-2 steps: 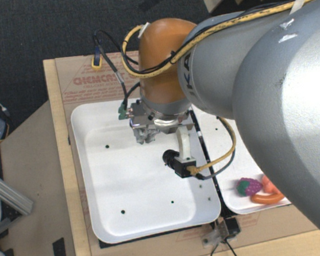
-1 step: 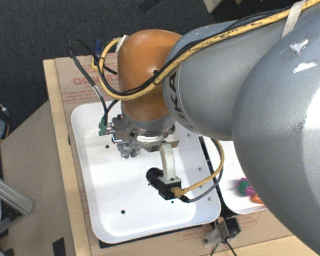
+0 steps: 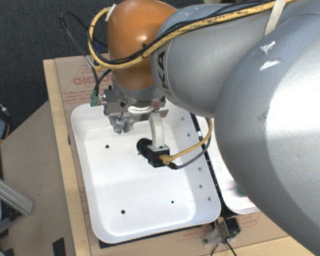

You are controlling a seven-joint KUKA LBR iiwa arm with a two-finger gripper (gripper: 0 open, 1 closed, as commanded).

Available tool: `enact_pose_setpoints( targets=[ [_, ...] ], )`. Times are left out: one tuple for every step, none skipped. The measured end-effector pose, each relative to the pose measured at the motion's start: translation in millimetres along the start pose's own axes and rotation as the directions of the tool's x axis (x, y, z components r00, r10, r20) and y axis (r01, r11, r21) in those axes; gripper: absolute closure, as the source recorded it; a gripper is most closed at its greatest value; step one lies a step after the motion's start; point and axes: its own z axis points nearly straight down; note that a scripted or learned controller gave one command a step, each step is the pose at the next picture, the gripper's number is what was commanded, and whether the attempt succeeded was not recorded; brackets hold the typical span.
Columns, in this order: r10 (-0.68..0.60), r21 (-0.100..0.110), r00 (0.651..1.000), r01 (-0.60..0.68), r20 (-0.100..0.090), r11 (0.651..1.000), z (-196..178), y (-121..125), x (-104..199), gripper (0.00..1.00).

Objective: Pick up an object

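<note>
White plastic of the bin (image 3: 97,178) lies just below my gripper (image 3: 123,124); spread or closed, I cannot tell; the object is hidden, perhaps beneath my arm (image 3: 273,110); I judge this the approach; next I need a target located.

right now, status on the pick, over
gripper over far end of left bin. no object seen held, pick not confirmed. right bin mostly hidden under the arm. nothing seen blocking the gripper.
</note>
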Motion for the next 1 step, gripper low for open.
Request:
enact_pose_setpoints(
  targets=[
    [0.001, 0.012, 1.0, -0.001, 0.002, 1.0, -1.8, -52.9, -0.6, 1.0]
  ],
)
